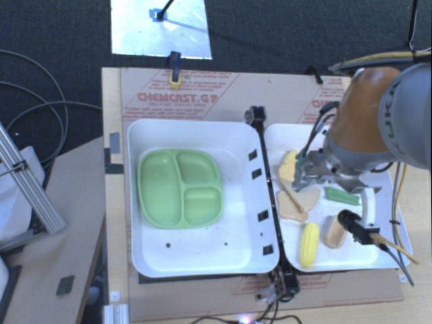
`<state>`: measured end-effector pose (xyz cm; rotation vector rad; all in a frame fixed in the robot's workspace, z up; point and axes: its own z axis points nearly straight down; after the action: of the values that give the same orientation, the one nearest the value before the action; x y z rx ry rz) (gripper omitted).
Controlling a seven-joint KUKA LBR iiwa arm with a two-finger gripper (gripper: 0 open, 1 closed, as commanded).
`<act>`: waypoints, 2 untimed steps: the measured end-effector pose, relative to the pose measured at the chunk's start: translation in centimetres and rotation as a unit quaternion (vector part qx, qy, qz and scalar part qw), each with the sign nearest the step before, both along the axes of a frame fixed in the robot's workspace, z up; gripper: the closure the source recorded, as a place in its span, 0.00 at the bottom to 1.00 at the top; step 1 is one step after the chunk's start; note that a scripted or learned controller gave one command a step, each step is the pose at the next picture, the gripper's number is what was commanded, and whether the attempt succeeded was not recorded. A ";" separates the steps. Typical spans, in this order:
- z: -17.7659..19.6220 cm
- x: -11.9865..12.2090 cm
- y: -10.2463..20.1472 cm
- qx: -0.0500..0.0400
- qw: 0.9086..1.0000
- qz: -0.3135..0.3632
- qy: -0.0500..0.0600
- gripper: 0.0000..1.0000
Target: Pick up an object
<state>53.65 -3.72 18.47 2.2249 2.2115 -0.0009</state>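
Note:
The right bin holds several small items. A yellow corn cob lies near its front edge, with a tan block beside it. A tan bread-like slice rests left of centre, a pale yellow piece behind it, and a flat green piece to the right. My gripper hangs low over the bin's left half, above the bread slice and close to the pale yellow piece. The arm's wrist hides the bin's back right.
The left bin holds a green divided plate. A black clip rail runs between the two bins. A black part with cables sticks out at the right bin's front right. The grey and orange arm looms over the right side.

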 end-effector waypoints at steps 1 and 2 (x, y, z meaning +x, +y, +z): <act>-0.1 -1.2 4.1 0.002 1.000 0.006 0.001 1.00; 14.3 -4.8 4.7 0.003 1.000 0.006 -0.008 1.00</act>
<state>48.82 0.99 32.75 2.2063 2.2211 0.0228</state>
